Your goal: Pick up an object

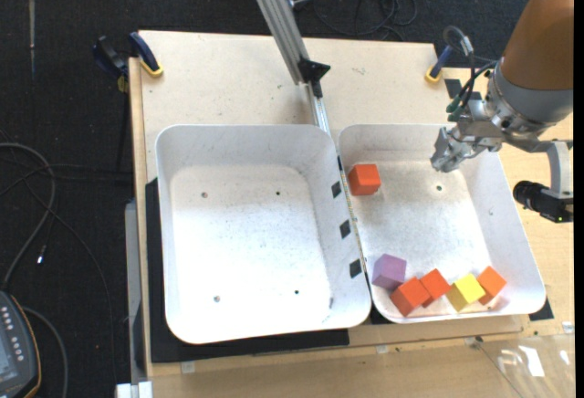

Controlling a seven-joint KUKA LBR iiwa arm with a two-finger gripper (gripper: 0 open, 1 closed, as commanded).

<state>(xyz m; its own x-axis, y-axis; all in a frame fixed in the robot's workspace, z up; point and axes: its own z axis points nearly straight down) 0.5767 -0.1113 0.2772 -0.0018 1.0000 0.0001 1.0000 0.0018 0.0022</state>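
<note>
Nearest the camera, along the front wall of the right bin [511, 232], five blocks huddle: a purple block [390, 270], a red-orange one [411, 294] touching an orange one [435, 282], then a yellow block [466, 290] and another orange block [492, 282] against the corner. That cluster is a poor target, since a finger would likely catch a neighbour. Farther back, a lone orange cube [364, 178] sits near the divider, well apart from the rest, with room on its sides; I judge it the better pick. Farthest, the gripper [446, 155] hangs over the bin's back right part, nothing between its tips; whether it is spread or pressed together I cannot tell. It should travel left, centre over the cube, square to its faces, then descend straight.
</note>
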